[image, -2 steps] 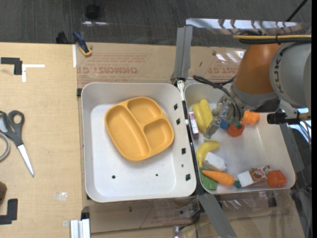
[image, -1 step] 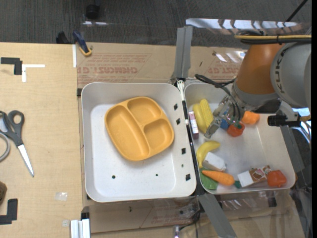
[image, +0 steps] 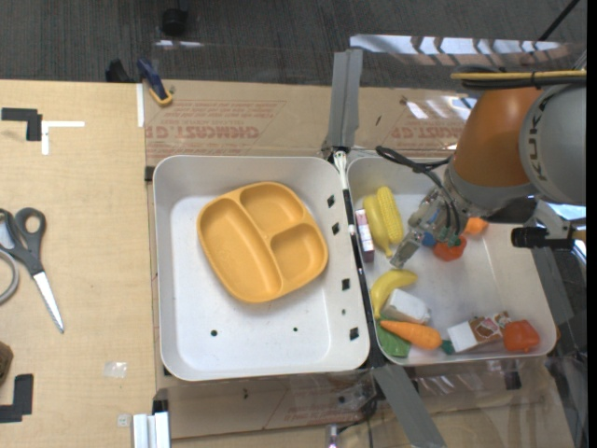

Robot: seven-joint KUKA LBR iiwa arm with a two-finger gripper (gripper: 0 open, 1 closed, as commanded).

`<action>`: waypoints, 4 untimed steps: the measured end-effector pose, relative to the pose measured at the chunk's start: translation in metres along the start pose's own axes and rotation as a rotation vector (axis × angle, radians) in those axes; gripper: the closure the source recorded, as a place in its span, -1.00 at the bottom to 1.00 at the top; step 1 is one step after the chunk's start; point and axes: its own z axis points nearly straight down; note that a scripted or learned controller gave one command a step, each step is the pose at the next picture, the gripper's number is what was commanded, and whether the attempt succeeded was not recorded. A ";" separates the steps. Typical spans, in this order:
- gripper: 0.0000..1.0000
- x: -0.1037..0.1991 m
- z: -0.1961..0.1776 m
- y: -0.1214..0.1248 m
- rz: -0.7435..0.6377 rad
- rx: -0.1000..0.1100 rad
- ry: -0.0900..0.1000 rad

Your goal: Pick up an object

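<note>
Objects in the right bin (image: 522, 278): one corn cob (image: 383, 215), one banana (image: 392, 284), one carrot (image: 411, 333). One yellow plate (image: 262, 241) occupied the left bin (image: 187, 343). Gripper (image: 422, 233) state: cannot tell.

Yellow plate (image: 263, 241), toy-filled right bin (image: 522, 278)

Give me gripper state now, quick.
gripper: cannot be told; it sits low in the right bin, between the corn cob and the banana, with nothing seen held.
</note>
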 end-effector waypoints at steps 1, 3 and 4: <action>1.00 -0.001 -0.011 0.001 -0.003 -0.001 -0.004; -1.00 0.064 0.000 -0.033 0.275 0.000 0.001; -1.00 0.002 -0.025 -0.017 0.481 0.001 0.000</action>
